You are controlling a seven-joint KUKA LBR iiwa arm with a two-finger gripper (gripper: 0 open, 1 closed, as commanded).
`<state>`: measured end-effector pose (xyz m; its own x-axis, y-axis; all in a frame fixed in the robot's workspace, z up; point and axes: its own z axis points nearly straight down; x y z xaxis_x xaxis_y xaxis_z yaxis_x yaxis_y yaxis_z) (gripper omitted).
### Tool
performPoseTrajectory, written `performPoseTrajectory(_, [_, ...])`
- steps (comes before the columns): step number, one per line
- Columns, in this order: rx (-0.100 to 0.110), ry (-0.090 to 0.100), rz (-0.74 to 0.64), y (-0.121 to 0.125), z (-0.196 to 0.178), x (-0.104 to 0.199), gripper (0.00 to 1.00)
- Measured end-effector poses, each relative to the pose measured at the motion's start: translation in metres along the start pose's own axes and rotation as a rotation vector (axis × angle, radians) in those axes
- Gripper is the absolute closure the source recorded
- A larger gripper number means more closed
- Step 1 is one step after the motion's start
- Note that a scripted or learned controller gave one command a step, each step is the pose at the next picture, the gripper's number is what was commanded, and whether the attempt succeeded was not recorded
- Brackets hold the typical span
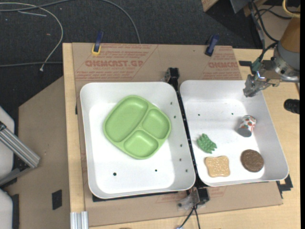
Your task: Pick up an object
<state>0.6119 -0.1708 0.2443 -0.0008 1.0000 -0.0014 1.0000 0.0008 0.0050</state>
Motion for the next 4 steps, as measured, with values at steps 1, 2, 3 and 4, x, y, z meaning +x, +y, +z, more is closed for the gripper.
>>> performPoseTrajectory(1, [0.007, 0.005, -0.005, 0.006, 0.012, 0.056, 1.00])
performPoseTrajectory(2, [0.007, 0.004, -0.004, 0.006, 0.017, 0.101, 1.00])
performPoseTrajectory(3, [0.004, 0.003, -0.005, 0.018, 0.023, 0.152, 1.00])
performPoseTrajectory(4, [0.003, 0.004, -0.007, 0.030, 0.022, 0.211, 1.00])
